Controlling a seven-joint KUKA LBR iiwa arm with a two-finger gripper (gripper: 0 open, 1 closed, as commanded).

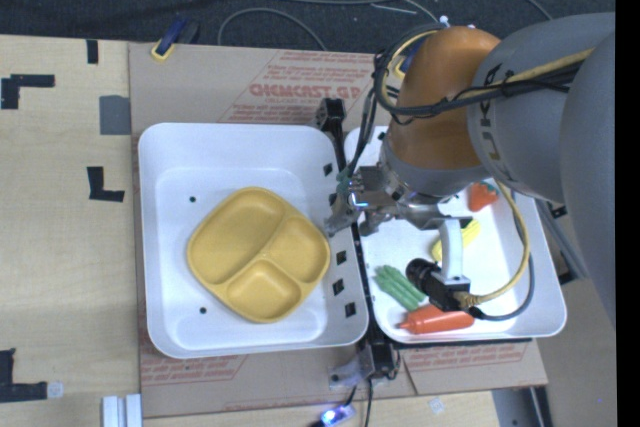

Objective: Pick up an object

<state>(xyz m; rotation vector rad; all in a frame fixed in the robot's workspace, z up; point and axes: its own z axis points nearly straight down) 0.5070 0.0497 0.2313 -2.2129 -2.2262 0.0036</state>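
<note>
"Yellow plate (258, 253) first: where does it lie?"

"Flat in the left bin (163, 215), a little toward 5 o'clock of the bin's middle. Its three compartments face up. The side at 3 o'clock comes near the bin's right wall. Both bins sit on a brown cardboard sheet (290, 85) with red print, and that lies on the pale table (60, 245)."

"And the jaws?"

"At 3 o'clock of the plate, down at the line where the two bins meet. Grey metal and cables crowd that spot, so I cannot tell whether the jaws stand apart or together. They are near the plate's edge, but I cannot tell whether they touch it."

"What lies in the right bin (540, 310)?"

"At 8 o'clock a green piece (398, 285) made of a few thin rods side by side, lying slantwise. Just beside it, at 6 o'clock near the front wall, an orange carrot-shaped piece (437, 321) lies on its side. Near the middle there is a small yellow piece (470, 231), partly hidden. Toward 1 o'clock an orange-red piece (482, 197) peeks out from under the wrist."

"The arm (560, 105)?"

"It comes in from 3 o'clock, grey, with its orange band above the right bin's far half."
</note>
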